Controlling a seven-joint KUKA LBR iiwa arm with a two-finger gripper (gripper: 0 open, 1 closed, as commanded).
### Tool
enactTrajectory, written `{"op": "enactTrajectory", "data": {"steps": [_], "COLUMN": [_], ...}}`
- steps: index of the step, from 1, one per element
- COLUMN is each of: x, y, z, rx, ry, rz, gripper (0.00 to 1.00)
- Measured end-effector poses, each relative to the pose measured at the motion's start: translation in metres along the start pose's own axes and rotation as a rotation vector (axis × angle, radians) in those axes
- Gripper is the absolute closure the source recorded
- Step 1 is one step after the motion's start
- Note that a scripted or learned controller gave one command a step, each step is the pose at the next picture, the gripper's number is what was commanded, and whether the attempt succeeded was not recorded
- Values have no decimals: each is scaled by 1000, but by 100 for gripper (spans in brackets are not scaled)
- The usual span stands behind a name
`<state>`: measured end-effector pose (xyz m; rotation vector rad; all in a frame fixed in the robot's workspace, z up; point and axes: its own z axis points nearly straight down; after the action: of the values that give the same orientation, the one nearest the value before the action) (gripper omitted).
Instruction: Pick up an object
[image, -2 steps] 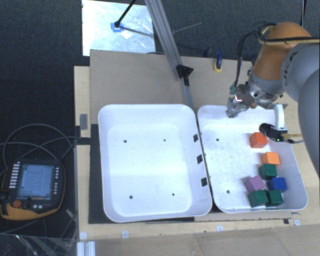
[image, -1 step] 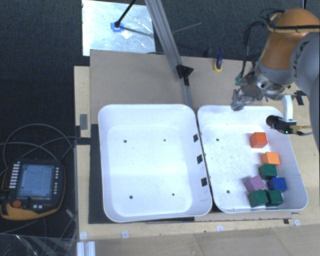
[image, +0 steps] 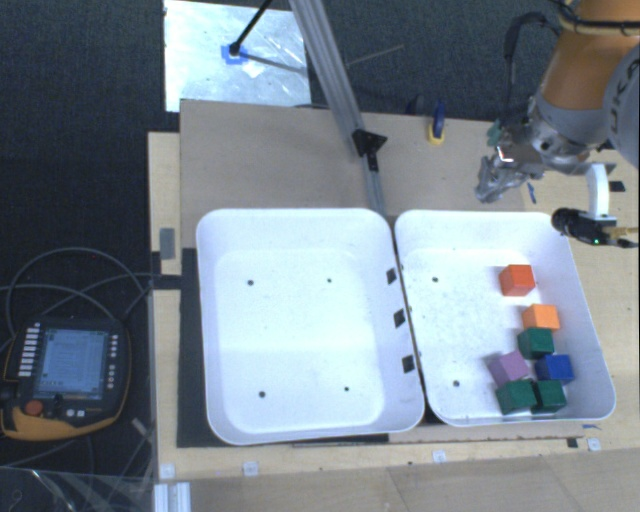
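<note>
Several small blocks lie in the right bin, along its right side. A red-orange block sits highest, with an orange block below it. Lower down cluster a dark green block, a purple block, a blue block and two green blocks at the bin's near right corner. My gripper hangs above the bench just beyond the right bin's far rim, with nothing seen between its fingers.
The left bin sits beside the right one. A slanted metal pole crosses the back of the bench. A teach pendant with cables lies on the floor at the left.
</note>
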<state>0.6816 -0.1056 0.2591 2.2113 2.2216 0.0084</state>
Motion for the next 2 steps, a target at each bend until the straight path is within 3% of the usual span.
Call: {"op": "enactTrajectory", "data": {"steps": [1, 2], "x": [50, 102], "y": [-12, -41], "z": [-6, -3], "rx": [7, 9], "ry": [3, 4], "rz": [-5, -6], "gripper": [100, 100]}}
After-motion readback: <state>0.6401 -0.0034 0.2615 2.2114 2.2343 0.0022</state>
